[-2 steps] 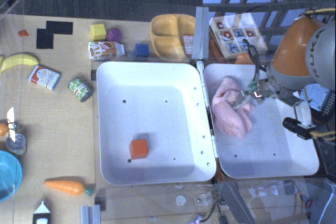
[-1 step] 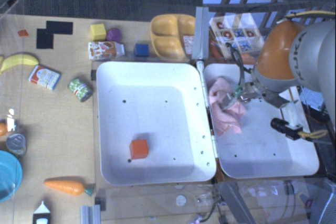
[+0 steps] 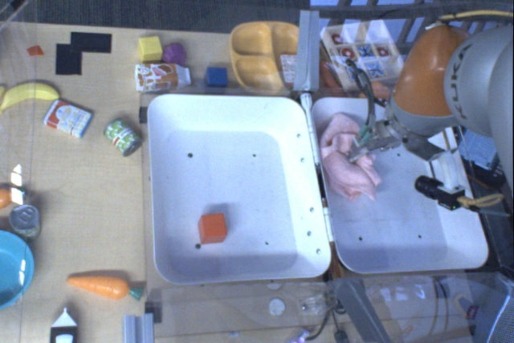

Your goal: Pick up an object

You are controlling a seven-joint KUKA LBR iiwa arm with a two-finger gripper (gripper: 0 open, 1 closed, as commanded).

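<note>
**Gripper over a pink cloth in the right bin**

A crumpled pink cloth lies in the right bin, bunched against that bin's left wall in its upper-left part. The cloth is pale pink, soft and folded into several lobes. The gripper sits at the cloth's right-hand edge, its tip down among the folds and touching them. Whether the jaws are apart or together cannot be told from this view, since the tip is small and merges with the fabric, and no part of the cloth is clearly seen between them. The arm, grey with an orange band, reaches in from the right above the right bin.

The left bin adjoins the right bin and contains one orange-red cube in its lower-left part, well apart from the gripper.

On the worktop beyond the bins lie a yellow divided tray, a blue cube, a purple object, a yellow cube and a small printed carton. Further left are a banana, a second carton and a small green tin. A carrot lies near the lower left corner of the left bin, and a blue bowl rests at the view's left edge.
</note>
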